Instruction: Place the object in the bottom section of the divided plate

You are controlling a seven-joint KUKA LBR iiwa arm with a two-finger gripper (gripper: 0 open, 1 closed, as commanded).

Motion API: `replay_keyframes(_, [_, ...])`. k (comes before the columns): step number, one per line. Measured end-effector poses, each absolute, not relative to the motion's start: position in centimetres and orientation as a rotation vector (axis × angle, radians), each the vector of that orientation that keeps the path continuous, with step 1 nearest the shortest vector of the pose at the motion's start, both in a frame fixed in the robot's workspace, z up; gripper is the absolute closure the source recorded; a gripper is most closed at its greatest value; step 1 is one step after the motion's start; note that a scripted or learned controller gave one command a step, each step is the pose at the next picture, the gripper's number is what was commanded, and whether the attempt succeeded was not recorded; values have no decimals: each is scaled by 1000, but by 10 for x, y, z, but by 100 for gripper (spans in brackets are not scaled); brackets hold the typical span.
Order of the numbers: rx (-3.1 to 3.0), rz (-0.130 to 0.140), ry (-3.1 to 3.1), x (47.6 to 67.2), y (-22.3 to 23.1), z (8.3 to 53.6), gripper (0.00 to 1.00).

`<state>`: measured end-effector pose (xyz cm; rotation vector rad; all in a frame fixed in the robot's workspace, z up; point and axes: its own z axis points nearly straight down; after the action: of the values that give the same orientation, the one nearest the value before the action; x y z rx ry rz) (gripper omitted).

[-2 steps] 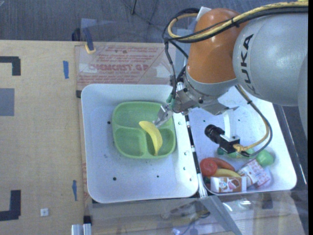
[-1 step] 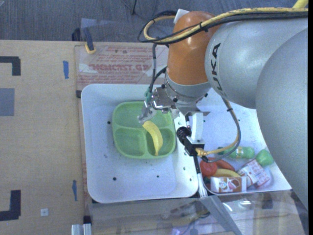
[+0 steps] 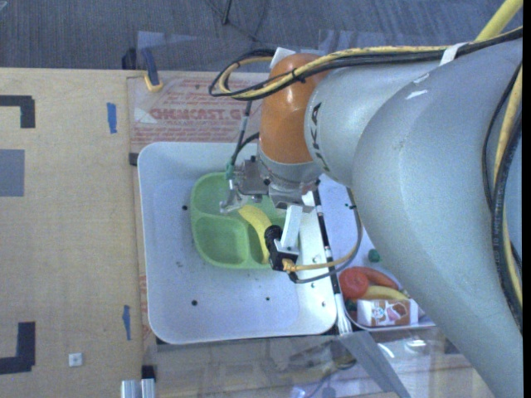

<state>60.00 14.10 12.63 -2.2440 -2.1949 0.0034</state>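
A green divided plate [image 3: 217, 226] lies in the left white bin [image 3: 174, 288], towards its upper middle. The arm's orange-banded wrist hangs right above the plate's right half and hides part of it. My gripper [image 3: 239, 196] points down at the plate from under the wrist. A yellow banana-like object [image 3: 254, 220] shows just below the gripper, over the plate's right side by the divider. Whether it rests in the plate or hangs from the gripper cannot be made out.
The right bin holds a red tomato [image 3: 355, 283], a small yellow banana [image 3: 383, 292] and a printed carton [image 3: 386, 312], mostly hidden by the arm. A yellow cable [image 3: 315, 264] loops off the wrist. A wooden board [image 3: 66, 222] lies left of the bins.
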Motion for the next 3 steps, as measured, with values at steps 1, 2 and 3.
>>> replay_keyframes(1, [-2247,-1,-2197,602,141,136,100])
replay_keyframes(2, [-2248,1,-2197,603,139,144,100])
replay_keyframes(3, [-2247,5,-2195,602,140,143,0])
